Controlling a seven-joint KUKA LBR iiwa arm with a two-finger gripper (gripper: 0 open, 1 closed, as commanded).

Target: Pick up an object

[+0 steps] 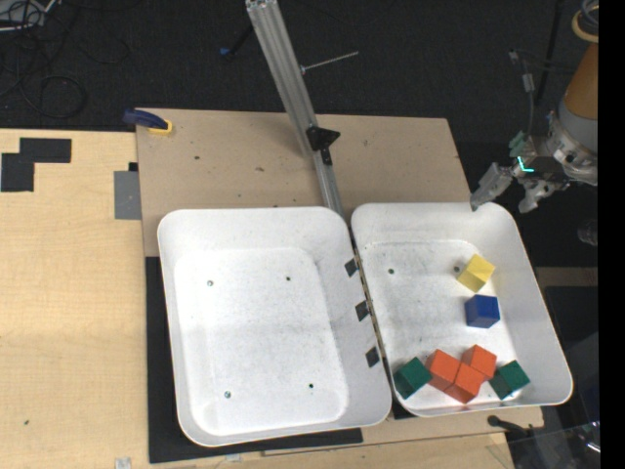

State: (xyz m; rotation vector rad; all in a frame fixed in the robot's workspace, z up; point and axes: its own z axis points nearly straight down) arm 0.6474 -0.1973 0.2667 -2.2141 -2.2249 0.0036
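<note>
While two-finger gripper (508,190) hung at frame's upper right, fingers spread, holding nothing, approach pending; next move needed descent onto yellow plastic cube (476,273) in right shallow white bin (547,313).

You see a light wooden bench (68,291) under dim light, dark floor (146,47) behind with loose cables (39,86), and a slanted aluminium rail (288,76).
</note>
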